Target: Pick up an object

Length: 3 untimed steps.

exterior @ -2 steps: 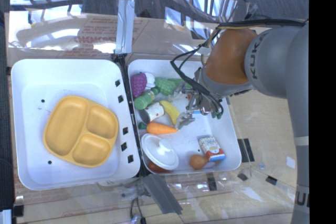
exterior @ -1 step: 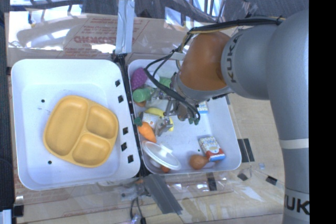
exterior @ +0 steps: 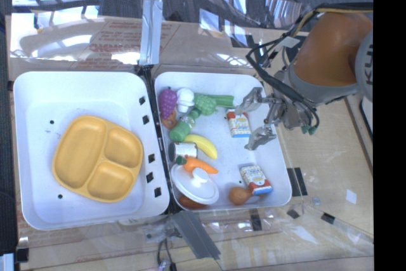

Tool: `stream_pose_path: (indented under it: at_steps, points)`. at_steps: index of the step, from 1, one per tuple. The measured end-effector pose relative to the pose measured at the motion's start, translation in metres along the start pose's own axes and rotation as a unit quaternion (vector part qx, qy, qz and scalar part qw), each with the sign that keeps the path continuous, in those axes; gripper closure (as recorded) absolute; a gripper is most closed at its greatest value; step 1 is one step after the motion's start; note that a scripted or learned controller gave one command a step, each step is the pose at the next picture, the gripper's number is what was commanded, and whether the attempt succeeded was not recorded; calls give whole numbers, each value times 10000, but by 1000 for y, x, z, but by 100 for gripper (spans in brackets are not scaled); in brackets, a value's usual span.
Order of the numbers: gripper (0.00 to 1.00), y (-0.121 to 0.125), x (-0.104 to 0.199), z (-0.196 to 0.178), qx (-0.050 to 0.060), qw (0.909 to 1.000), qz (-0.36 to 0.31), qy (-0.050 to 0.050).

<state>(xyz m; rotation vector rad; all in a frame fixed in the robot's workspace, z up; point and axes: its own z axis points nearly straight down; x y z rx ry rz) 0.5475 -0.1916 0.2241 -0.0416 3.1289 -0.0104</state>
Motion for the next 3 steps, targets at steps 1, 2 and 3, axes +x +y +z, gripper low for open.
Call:
stream_pose_path:
  at_steps: [1, 2, 3]
  points:
    - [0, 12, -29, 132, -19, 9820, 1886, 59]
    - [100, 13, -31, 121, -15, 9828, 1845, 42]
    - [100, 57, -44, 19, -22, 9726, 2323, 15]
